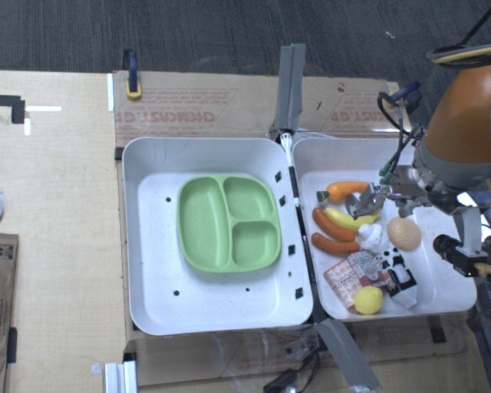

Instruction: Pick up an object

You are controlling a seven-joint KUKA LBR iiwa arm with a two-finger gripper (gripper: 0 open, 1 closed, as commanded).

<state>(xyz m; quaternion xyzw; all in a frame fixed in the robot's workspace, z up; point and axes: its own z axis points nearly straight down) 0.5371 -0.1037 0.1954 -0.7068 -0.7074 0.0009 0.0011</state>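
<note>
The fingers of the gripper (367,204) sit low in the right bin (450,301), though I cannot tell whether they are spread or pressed together. A banana (341,218) lies right beneath them, a carrot (347,190) just beyond, sausages (334,234) nearer the camera. An egg (403,234) rests beside them toward the arm. A green divided plate (229,223) sits well apart in the left bin (147,301).

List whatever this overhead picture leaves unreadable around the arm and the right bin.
- Two-finger gripper: too small and cluttered to tell open from shut, camera view.
- Yellow banana-shaped toy: partly covered by the gripper.
- Grey arm with orange band: cut off by the right edge.
- Crumpled printed packet: print too small to read.
</note>
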